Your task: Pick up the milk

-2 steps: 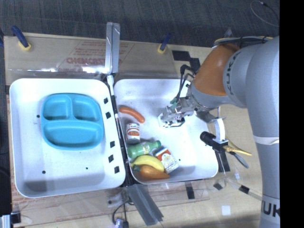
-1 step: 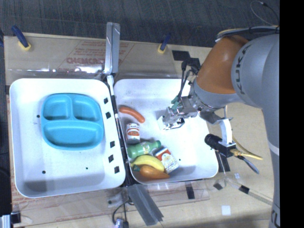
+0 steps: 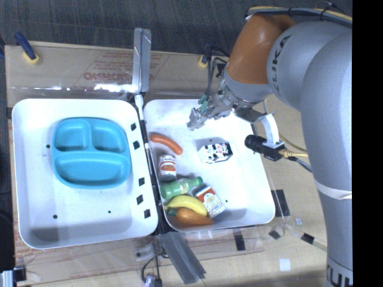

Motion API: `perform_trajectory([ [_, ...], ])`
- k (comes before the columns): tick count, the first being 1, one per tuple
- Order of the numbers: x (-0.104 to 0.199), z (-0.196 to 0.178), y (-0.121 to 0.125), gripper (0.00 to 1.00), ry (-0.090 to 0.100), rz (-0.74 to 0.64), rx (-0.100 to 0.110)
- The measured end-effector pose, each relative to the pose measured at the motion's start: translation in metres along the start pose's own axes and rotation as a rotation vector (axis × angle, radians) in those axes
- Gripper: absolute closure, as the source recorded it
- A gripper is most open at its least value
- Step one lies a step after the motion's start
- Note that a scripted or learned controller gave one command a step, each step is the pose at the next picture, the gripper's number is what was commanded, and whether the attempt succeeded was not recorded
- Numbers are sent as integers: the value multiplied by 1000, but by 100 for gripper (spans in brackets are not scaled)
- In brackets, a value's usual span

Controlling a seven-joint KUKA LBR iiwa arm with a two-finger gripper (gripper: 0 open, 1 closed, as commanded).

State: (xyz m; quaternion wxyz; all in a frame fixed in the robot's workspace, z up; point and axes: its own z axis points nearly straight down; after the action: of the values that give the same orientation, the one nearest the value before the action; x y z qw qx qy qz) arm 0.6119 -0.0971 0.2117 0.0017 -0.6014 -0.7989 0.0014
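A: Where's the milk?

B: The small white carton with black cow patches (image 3: 215, 152) lies flat in the right white bin (image 3: 254, 187), centre-right of the frame, long axis roughly left-right.

A: And the gripper?

B: The grey two-finger gripper (image 3: 196, 119) hovers just up-left of it, holding nothing; open or closed, I can't tell.

A: Room?

B: Bare floor all round; the orange sausage (image 3: 166, 142) is nearest, to the left.

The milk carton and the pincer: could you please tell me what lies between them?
Nothing: in the camera view, bare white bin floor separates the pincer from the milk carton lying below it.
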Motion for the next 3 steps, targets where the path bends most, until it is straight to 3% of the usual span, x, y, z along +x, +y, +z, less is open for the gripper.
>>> perform_trajectory([
  [1,4,121,-43,100,1,119,3],
  [2,-33,-117,-52,100,0,85,0],
  [3,-33,-117,-52,0,0,84,0],
])
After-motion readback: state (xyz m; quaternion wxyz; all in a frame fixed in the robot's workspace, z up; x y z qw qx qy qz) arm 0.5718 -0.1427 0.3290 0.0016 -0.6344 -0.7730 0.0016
